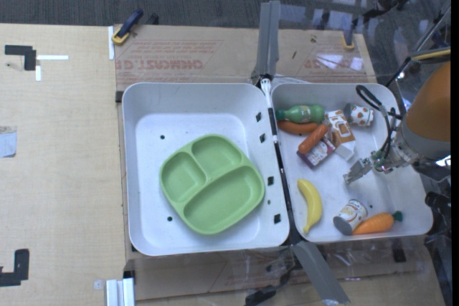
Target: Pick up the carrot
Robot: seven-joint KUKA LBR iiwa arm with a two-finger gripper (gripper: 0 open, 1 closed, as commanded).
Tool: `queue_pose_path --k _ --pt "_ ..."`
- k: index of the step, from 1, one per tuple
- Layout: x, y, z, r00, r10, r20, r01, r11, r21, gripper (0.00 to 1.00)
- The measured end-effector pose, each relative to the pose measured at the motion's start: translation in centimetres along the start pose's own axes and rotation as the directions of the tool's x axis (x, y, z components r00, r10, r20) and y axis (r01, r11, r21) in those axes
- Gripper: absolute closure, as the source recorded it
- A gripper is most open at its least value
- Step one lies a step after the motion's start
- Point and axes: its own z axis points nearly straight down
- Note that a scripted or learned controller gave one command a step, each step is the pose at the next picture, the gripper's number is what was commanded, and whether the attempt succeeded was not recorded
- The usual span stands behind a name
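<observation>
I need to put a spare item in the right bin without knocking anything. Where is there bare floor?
Right bin: a bare patch lies mid-floor, bordered by the banana, the can and the pincer. The back is crowded: bottle, packets and more lie packed together. The front right corner holds the carrot. In the left bin there are bare strips around the green plate.

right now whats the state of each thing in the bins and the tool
carrot: lying flat, front right corner of right bin, not gripped
tool: above right bin floor, apart from carrot
banana: lying flat
can: on its side, against carrot
green bottle: on its side
green plate: flat in left bin, right way up
</observation>
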Motion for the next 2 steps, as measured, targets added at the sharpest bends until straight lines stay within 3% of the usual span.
queue_pose_path --k 1,2 --pt "-1.0 -5.2 -1.0 0.984 -0.180 -0.001 0.180 0.984 0.000 0.00" --pt "1.9 -4.2 -22.7 0.969 -0.246 0.003 0.246 0.969 -0.001 0.00"
